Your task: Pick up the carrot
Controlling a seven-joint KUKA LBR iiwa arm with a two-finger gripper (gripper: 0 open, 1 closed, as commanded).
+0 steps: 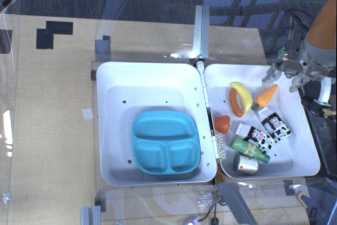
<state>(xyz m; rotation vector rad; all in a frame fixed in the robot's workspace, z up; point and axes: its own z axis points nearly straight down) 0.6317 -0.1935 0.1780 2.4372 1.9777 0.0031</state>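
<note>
Camera view: carrot (266, 96) lies (tilted) just left of gripper (287, 75).

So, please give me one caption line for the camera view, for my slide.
Gripper hovering over right white bin, beside the small orange carrot; blue divided plastic tray in left white bin.

Two white bins are sitting side by side on the bench: the left bin (113, 113) and the right bin (305, 137). One blue divided tray (165, 141) is lying in the left bin. The right bin is holding one carrot (266, 96), one banana (243, 93), one red tomato-like piece (222, 124), one green bottle (249, 147), one silver can (246, 164) and two black-and-white patterned cartons (276, 126).
</note>
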